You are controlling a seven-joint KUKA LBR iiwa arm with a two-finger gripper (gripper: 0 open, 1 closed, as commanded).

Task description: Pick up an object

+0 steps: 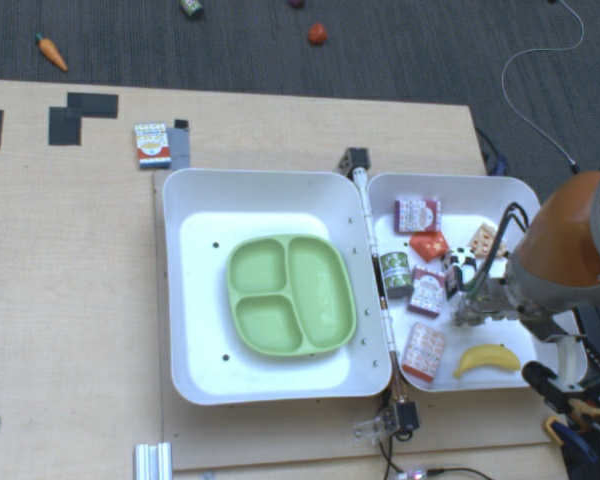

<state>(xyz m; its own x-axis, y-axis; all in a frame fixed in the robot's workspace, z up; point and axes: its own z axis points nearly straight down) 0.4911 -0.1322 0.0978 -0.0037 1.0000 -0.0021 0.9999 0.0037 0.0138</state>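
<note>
Over the right bin (528, 190), arm (570, 248) reaches in from the right, orange band up top; pincer (467, 303) sits low near bin centre, can't tell its state from this angle. Candidates crowd it: small black-and-white toy (462, 262) and red item (429, 244) just up-left, pink packet (426, 293) and green can (395, 269) to the left, second patterned packet (423, 351) lower left, banana (487, 359) just below. Another pink packet (417, 213) near the far wall, tan item (483, 238) beside the arm. Left bin (185, 298) holds a green three-compartment tray (291, 295). Bench (70, 268) is light wood with black tape patches (80, 115) and a small carton (153, 145) behind the left bin. Dark carpet (410, 28) beyond, with a toy carrot (51, 52) and a few small toys; thin cable (540, 68) trailing at upper right.
</note>
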